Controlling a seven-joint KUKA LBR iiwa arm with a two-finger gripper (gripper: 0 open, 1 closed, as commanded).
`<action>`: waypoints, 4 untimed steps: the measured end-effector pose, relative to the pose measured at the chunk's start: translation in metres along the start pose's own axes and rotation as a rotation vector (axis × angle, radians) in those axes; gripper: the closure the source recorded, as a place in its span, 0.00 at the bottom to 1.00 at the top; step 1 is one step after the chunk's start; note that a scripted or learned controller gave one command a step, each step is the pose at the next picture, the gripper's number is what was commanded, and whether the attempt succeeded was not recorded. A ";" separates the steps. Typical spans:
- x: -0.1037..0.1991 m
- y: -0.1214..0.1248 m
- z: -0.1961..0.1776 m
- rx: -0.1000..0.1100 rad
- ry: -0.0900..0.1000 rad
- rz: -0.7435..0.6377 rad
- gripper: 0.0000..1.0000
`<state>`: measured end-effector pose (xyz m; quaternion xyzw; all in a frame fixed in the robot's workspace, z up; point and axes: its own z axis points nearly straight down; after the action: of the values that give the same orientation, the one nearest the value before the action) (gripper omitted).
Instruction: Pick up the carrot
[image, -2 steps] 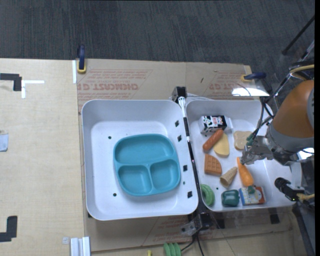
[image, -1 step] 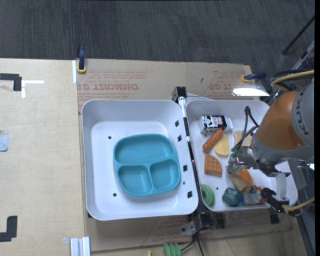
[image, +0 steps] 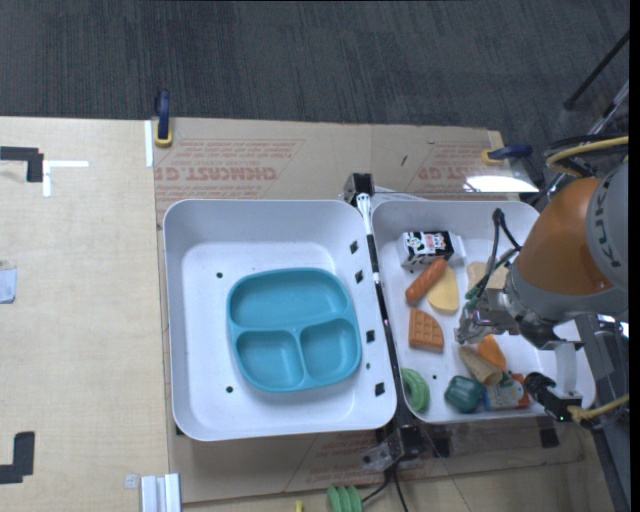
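The carrot (image: 425, 281), a long orange piece, lies tilted in the upper left part of the right bin (image: 385, 300), just below a small milk carton (image: 428, 245) and against a yellow wedge (image: 445, 293). My gripper (image: 472, 328) hangs low over the middle of that bin, to the right of and below the carrot and apart from it. It sits right of a waffle piece (image: 426, 330) and just above a second small orange piece (image: 491, 352). The wrist hides what is directly under the gripper.
The left bin (image: 190, 300) holds a blue divided plate (image: 294, 328). Along the right bin's front lie a green item (image: 414, 390), a dark green item (image: 463, 394), a tan piece (image: 478, 366) and a small colourful packet (image: 508, 392). The arm covers the bin's right side.
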<state>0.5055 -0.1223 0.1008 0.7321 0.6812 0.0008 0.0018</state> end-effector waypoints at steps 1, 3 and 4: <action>-0.001 0.002 -0.009 -0.001 -0.001 0.003 1.00; -0.034 -0.024 0.009 0.002 0.001 -0.294 0.00; -0.026 0.057 0.009 0.005 0.004 0.028 0.00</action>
<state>0.5602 -0.1525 0.0920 0.7416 0.6709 0.0007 -0.0015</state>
